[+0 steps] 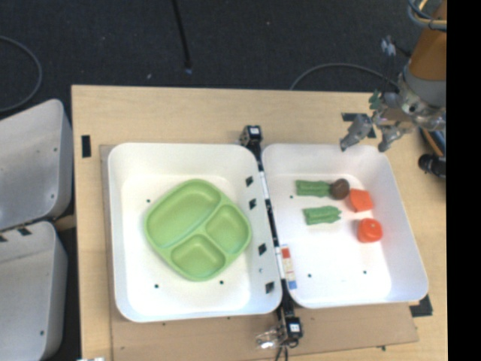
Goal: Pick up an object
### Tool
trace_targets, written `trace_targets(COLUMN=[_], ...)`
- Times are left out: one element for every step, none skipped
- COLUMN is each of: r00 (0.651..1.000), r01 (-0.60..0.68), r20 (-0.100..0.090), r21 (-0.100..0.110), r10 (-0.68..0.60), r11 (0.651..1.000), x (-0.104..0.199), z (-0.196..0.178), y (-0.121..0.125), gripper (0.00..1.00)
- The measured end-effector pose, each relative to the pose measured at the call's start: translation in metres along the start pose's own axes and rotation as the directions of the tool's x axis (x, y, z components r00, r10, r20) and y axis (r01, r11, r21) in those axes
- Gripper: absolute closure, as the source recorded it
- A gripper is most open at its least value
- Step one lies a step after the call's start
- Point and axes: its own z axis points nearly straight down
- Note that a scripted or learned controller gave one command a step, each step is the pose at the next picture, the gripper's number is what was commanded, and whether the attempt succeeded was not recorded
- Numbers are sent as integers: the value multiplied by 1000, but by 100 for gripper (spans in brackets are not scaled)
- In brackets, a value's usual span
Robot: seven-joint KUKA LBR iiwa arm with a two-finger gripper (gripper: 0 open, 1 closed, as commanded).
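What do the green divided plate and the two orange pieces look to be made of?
The green divided plate looks like moulded plastic with a matte finish: uniform colour, rounded compartment walls. The two orange pieces look like smooth plastic toys: saturated even colour, though they are too small to be sure.

I've got one fixed camera, mounted above the bench, looking down at a slant. It sits far enough back that both white bins fit whole: left bin, right bin. The bench's far edge and dark floor beyond show along the top of frame. The bench's near edge runs along the bottom. The arm enters top right.
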Motion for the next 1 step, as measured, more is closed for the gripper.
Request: trace_targets(r00=[1000], r01=[3], r20=[4], r21=[-13], r10=[-3], r11=[1000], x=[1], z=[-10], y=[2], gripper=[0])
